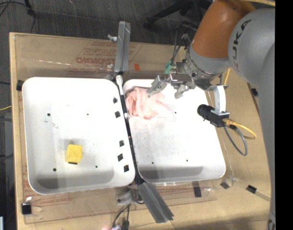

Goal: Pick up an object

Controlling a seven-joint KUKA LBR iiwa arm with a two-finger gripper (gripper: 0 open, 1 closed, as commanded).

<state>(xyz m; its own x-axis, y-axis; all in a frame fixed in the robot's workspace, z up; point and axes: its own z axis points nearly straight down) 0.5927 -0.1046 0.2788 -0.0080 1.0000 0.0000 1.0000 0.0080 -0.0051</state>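
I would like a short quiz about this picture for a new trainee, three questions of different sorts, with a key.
1. True or false: the yellow block lies in the right bin.
2. Which item lies nearest the end effector? A) the yellow block B) the pink cloth C) the yellow cable
3. Fill in: the pink cloth sits in the far ____ corner of the right bin.

Key: 1. False, it lies in the left bin. 2. B. 3. left.
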